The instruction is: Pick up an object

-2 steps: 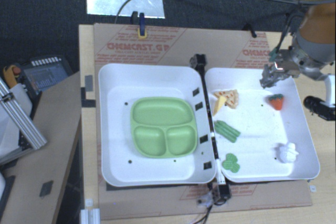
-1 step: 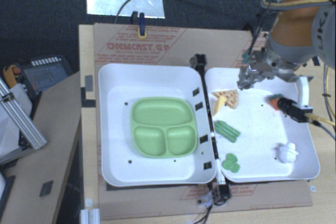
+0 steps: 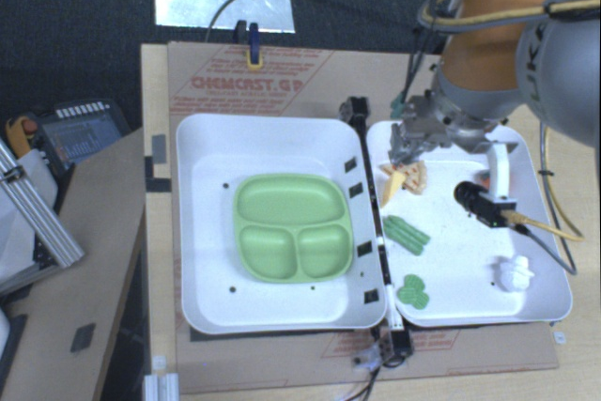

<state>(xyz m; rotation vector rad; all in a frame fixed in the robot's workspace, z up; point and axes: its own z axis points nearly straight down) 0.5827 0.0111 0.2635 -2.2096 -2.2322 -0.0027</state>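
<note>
My gripper [image 3: 410,148] hangs low over the far left part of the right bin [image 3: 540,291], just above a tan and yellow object [image 3: 404,180] that lies by the bin's left wall. A green ridged piece [image 3: 406,234] lies in front of that. Nearer the front edge sits a round green piece [image 3: 411,293]. A small white object [image 3: 514,273] rests at the right bin's front right. The arm's body hides the gripper's tips.
The left bin [image 3: 202,155] holds a green divided tray [image 3: 289,227] with three compartments. A black divider strip [image 3: 368,202] runs between the two bins. A control pendant [image 3: 80,134] lies on the bench to the left.
</note>
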